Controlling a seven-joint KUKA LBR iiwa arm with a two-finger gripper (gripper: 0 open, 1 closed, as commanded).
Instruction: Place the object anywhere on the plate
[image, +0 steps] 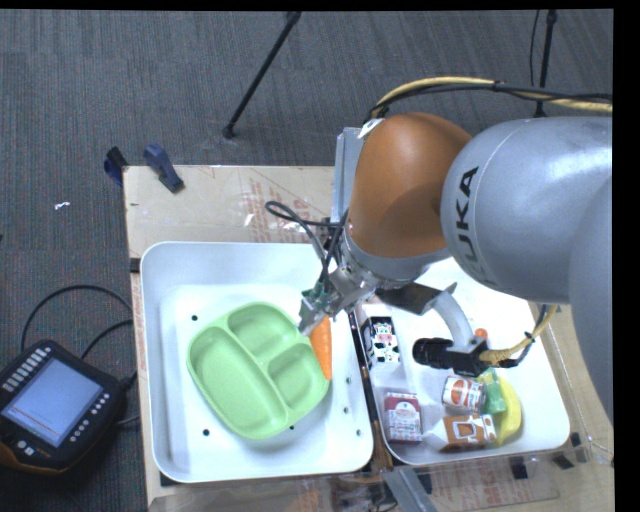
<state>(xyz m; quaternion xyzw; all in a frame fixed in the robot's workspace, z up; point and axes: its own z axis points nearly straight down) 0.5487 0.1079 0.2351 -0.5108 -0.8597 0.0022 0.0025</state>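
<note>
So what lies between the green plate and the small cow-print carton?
In the camera view, the carrot sits at the green plate's right edge, then the two bins' adjoining walls, then the cow-print carton in the right bin.

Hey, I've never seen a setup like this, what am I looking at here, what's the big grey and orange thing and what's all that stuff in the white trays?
This is one picture from a camera fixed above a bench, looking down at a slant. The big grey and orange robot arm reaches in from the right. Its gripper hangs over the left shallow white bin, right above an orange plastic carrot that rests against the edge of a light green divided plate. Whether the carrot is actually gripped is hard to tell from here. The right white bin holds toy groceries: a small cow-print carton, a red box, a small can and a yellow banana.
</note>
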